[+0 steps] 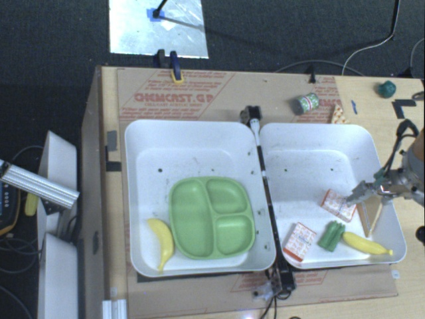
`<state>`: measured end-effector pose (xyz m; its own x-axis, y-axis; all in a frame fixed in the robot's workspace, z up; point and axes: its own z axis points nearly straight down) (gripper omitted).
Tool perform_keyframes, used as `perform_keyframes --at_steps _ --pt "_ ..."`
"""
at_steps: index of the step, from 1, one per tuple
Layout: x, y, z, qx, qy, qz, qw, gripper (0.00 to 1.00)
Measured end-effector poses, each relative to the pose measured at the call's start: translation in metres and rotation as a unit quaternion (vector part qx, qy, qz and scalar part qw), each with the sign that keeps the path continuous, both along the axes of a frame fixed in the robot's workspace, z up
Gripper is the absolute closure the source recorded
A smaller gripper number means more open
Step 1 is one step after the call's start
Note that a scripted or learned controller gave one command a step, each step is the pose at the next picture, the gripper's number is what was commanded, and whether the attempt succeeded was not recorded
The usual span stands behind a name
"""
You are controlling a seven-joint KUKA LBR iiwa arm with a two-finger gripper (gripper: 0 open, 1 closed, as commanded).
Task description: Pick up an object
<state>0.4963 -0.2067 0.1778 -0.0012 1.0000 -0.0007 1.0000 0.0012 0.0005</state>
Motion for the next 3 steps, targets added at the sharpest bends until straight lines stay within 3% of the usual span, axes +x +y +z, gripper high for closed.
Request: perform_keyframes --at_steps 1,2,3 --pt "0.001 0.0 0.011 -0.0006 -0.002 0.001 1.0 1.0" --pt "0.056 0.0 0.038 -0.0005 -0.002 0.001 1.0 1.0" --pt "0.057 0.0 0.048 -0.0008 -0.003 0.003 1.0 1.0"
